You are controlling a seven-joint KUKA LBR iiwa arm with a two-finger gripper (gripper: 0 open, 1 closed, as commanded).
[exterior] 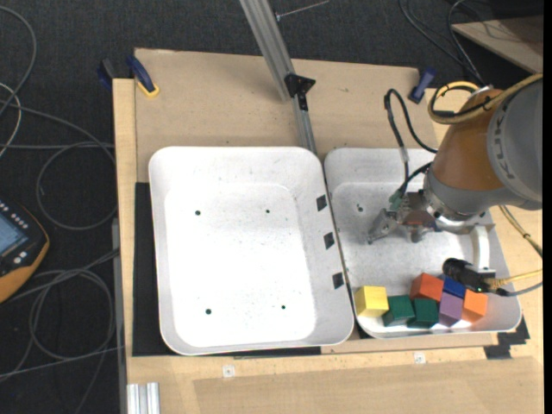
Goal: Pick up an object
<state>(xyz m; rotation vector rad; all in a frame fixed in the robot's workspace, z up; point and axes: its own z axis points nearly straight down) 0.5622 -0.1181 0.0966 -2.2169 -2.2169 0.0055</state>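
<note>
Two white bins side by side on a wooden bench. Left bin with just small dark dots on its floor. Right bin with the arm and the blocks in it.

Seven little blocks, all bunched at the near end of the right bin, well apart from the left bin. Yellow block at the left end of the bunch, close to the wall between the bins. Green block just beside it, then a darker green block. Red-orange block behind those two. Blue block next to it, sitting above a purple block. Orange block at the right end, touching the purple one.

Grey arm with an orange band, reaching in from the right. Gripper low over the middle of the right bin, pointing toward the left bin. Fingers spread apart, with bare white floor between them and no block in the grip. Gripper near the bunch of blocks but not touching any.

Shiny metal pole slanting down to the far edge between the bins. Blue clamps at the far corners of the bench. Thin cables looped on the dark floor to the left.
</note>
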